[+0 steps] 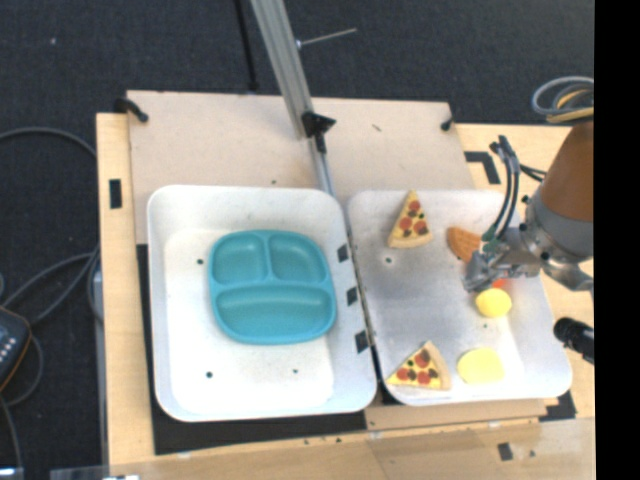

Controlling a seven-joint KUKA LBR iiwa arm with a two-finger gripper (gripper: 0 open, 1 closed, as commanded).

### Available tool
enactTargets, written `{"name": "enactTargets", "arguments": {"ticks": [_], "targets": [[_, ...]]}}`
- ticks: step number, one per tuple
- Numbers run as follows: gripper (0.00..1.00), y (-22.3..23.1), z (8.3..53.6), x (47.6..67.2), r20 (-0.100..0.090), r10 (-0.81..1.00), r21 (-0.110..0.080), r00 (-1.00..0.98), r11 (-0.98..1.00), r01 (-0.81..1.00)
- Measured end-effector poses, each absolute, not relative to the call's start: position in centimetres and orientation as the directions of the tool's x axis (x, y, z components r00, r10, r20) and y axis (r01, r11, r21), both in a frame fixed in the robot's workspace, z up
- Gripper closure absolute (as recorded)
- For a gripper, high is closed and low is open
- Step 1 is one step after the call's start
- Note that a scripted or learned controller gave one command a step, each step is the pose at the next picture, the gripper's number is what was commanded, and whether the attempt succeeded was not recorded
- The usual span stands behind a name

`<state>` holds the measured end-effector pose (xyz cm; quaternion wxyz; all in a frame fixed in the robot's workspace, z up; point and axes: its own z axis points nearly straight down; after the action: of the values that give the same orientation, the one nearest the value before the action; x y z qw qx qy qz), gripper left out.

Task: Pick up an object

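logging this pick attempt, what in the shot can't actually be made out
- Gripper, camera view: small and dark above the right bin; open or shut, or gripping anything, cannot be told.
- Orange piece: its right end is hidden by the gripper, so its full shape is unclear.
- Yellow ball: whether the gripper touches it cannot be told.
- Arm: cut off by the right edge.
- Pizza slices: toppings too small to identify.

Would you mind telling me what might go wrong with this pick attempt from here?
1. The gripper sits between the yellow ball and the orange piece, so it might close on neither.
2. The ball looks round; a nudge could roll it towards the right bin wall.
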<state>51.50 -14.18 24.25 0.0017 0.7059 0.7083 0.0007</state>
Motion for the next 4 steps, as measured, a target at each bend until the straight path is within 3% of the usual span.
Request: {"name": "enactTargets", "arguments": {"ticks": [2, 4], "targets": [[1.00, -4.9, 24.1, 57.2, 0.000, 1.000, 0.001, -0.007, 0.007, 1.000], [1.00, 4.1, 24.0, 60.3, 0.000, 1.000, 0.002, -0.007, 0.007, 1.000]]}}
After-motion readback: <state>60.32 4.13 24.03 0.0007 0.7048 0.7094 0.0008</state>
